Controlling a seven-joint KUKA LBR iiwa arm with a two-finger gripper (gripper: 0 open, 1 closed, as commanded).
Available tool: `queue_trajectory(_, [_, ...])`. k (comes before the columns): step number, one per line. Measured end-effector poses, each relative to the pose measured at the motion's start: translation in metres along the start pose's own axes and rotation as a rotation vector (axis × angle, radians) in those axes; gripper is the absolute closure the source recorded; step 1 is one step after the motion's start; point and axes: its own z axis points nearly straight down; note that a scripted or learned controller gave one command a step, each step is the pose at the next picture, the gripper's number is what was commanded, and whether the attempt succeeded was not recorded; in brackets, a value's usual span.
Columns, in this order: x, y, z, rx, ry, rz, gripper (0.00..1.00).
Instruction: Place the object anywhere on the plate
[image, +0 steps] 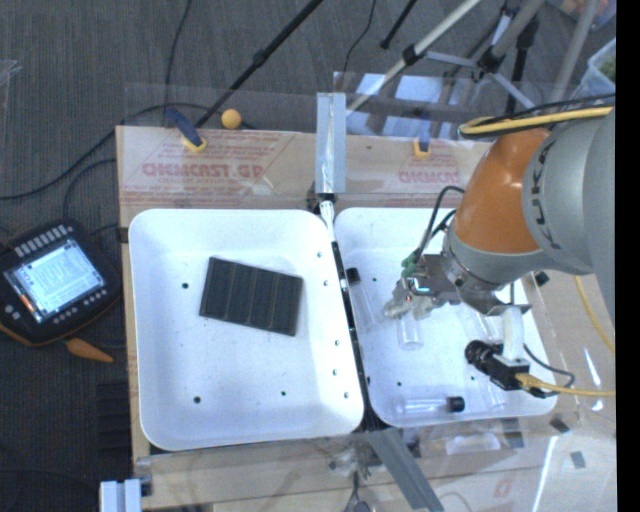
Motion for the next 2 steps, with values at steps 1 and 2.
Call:
queue_trajectory(1, [0.069, 0.052, 0.007, 0.001, 0.0, -0.039, 1.0])
queue_trajectory(2, [0.138, 0.078, 0.006, -0.002, -0.001, -0.383, 1.0])
